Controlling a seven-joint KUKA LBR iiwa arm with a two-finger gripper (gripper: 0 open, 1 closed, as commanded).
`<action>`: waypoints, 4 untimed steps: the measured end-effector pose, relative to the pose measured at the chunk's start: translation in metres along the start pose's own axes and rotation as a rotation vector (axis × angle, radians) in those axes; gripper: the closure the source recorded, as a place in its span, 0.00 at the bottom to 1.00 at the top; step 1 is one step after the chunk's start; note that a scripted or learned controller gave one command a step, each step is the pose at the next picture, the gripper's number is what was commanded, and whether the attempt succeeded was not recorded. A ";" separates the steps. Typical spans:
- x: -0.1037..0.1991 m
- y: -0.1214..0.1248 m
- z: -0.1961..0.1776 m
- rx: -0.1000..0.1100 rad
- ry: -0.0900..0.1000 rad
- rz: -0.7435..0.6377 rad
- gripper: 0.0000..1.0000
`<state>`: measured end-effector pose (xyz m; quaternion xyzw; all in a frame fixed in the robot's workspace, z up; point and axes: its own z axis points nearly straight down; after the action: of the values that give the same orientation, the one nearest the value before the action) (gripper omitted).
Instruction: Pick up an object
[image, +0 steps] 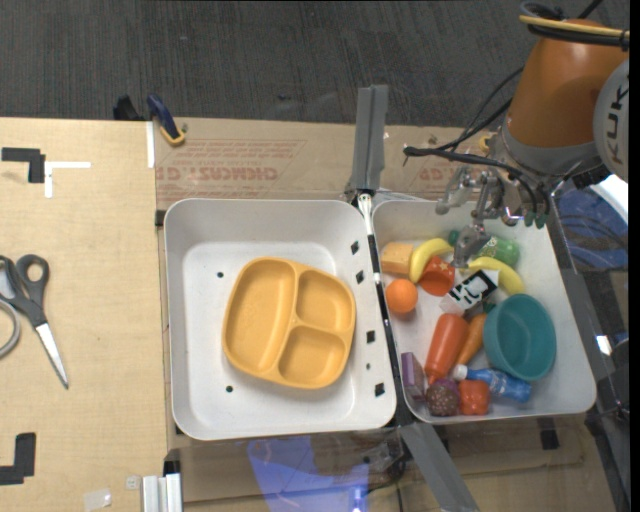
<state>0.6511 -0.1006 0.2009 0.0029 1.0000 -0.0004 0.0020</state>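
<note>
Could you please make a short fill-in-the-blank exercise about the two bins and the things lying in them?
1. The yellow divided plate lies in the ______ bin of the camera view.
2. The divided plate has ______ compartments.
3. The bowl in the right bin is ______ in colour.
4. The gripper hangs over the ______ bin, near a banana.

Missing words: left; three; teal; right

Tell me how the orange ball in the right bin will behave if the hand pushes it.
The orange ball looks round and smooth, so it would probably roll rather than slide. It would not roll far: the bin wall and banana hem it in.
</note>
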 end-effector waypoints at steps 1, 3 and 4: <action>0.035 -0.011 0.108 0.000 0.000 0.101 0.00; 0.070 -0.047 0.108 0.000 -0.001 0.219 0.00; 0.068 -0.047 0.097 0.001 -0.006 0.217 1.00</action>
<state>0.5830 -0.1470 0.1033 0.1109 0.9938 -0.0008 0.0049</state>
